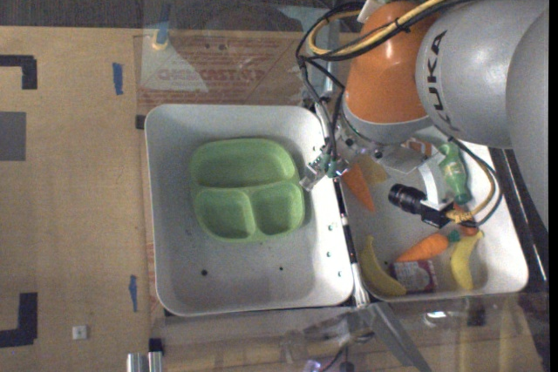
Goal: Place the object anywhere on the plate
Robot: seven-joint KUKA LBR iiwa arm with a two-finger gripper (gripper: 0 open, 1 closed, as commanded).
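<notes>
We see the green plate [247,189], with its three compartments, lying in the left bin [166,274], and it sits to the left of the hand [316,172], which hovers just past the plate's right rim, over the wall between the two bins. An orange carrot-like object [359,186] shows just to the right of the hand, under the arm's wrist, its long axis running down and slightly right; we cannot tell whether it is gripped or merely lying in the right bin [510,274]. How far the hand is spread we cannot tell either. We judge the coming move to be a short carry leftward over the plate. Another carrot [427,247] and two bananas [377,270] lie farther right.
</notes>
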